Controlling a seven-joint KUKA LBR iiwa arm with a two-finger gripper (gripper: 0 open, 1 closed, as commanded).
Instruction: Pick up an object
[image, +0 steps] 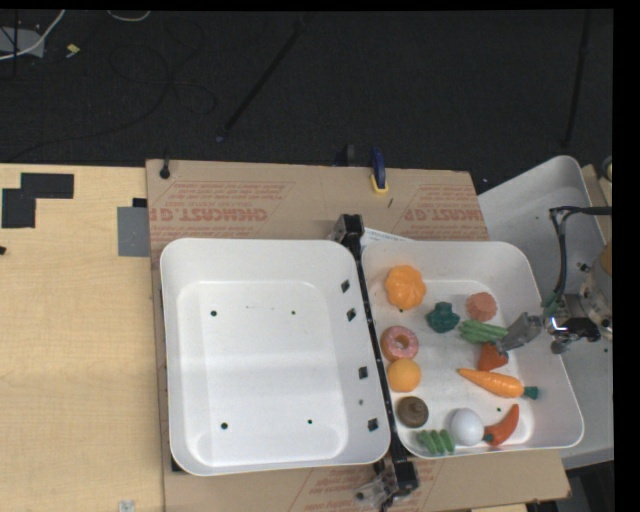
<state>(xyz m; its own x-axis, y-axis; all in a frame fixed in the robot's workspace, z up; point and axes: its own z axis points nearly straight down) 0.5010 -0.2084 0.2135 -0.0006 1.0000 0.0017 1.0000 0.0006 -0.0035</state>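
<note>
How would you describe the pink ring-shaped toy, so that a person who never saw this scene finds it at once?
Look in the right bin, the one full of toy food, along the side by the black divider. The pink donut lies there between the orange pepper above it and the small orange ball below. It is the one pink ring with a hole.

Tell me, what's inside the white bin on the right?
The right bin holds toy food: an orange pepper, pink donut, carrot, white egg and others. The gripper covers part of a red piece.
</note>
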